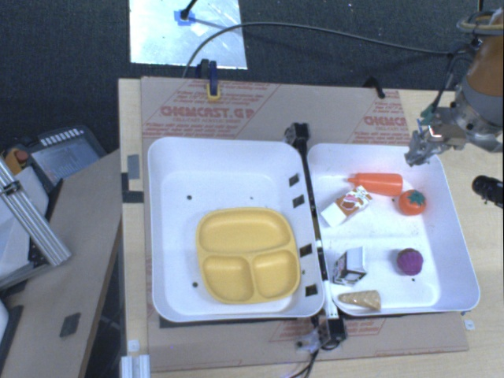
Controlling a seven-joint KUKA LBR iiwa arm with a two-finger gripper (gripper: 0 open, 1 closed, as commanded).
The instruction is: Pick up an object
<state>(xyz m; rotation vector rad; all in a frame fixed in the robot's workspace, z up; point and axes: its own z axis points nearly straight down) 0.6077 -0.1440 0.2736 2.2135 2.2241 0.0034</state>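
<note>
Objects to choose from lie in the right bin [453, 211] of the camera view: an orange carrot-like toy [379, 183] at the far side, a small red-and-white carton [353, 202] just near of it, an orange tomato-like toy [412, 201] to the right of the carrot, a purple berry-like toy [409, 261] nearer, a small grey-and-white box [350, 265] beside the divider, and a tan wedge [359, 299] at the near edge. All rest on the bin floor, apart from one another except the carrot and carton, which sit close. The left bin [173, 179] holds a yellow divided tray [247, 255].

The gripper [419, 150] hangs over the far right corner of the right bin, above and to the far right of the carrot, touching none of the pieces. It is small and blurred here, so whether its fingers are spread or closed cannot be told; nothing is visibly between them.

My reading is that the task is at the approach step, with no grasp begun. The next move calls for settling on one piece, the carrot or tomato being nearest, centring over it, then descending with the fingers straddling it. The carrot's closeness to the carton could crowd a finger.
</note>
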